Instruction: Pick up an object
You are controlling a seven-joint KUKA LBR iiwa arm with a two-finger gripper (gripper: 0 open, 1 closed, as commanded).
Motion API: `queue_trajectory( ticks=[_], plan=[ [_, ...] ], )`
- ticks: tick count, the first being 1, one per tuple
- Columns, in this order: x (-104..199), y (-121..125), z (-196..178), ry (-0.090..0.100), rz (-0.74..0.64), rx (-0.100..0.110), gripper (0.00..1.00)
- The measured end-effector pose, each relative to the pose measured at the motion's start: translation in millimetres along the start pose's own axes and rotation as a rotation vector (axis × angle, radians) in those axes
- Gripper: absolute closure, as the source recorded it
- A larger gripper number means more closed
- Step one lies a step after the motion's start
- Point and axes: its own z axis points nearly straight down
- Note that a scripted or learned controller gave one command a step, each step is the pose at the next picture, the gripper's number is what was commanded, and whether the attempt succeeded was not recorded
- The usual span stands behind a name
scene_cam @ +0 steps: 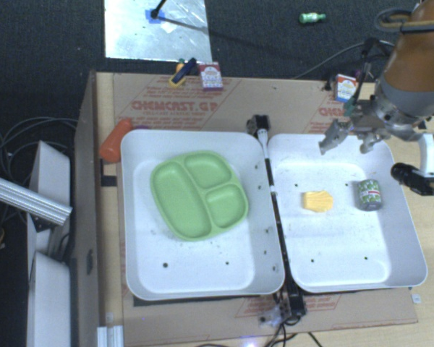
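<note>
While the arm [412, 56] is cut off at right, its jaws hang spread wide, holding nothing.

The divided tray [199, 194] lies in the left bin [141, 266]. In the right bin [347, 266], the block [317, 202] sits centrally, the can [369, 194] at its 3 o'clock, near but apart.

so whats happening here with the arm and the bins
A grey KUKA arm reaches in over the right bin, its gripper open above the bin's back edge with nothing between its fingers. A yellow block and a small can lie in that bin, untouched. The left bin holds a green divided plate.
</note>
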Motion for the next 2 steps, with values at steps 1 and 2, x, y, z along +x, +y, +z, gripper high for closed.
queue_trajectory(
  ticks=[1, 2],
  plan=[
    [-17.5, -0.3, 87.6, 0.0, 0.002, 0.002, 0.0],
    [-22.3, -1.5, 181.5, 0.0, 0.002, 0.0, 0.0]
  ],
)
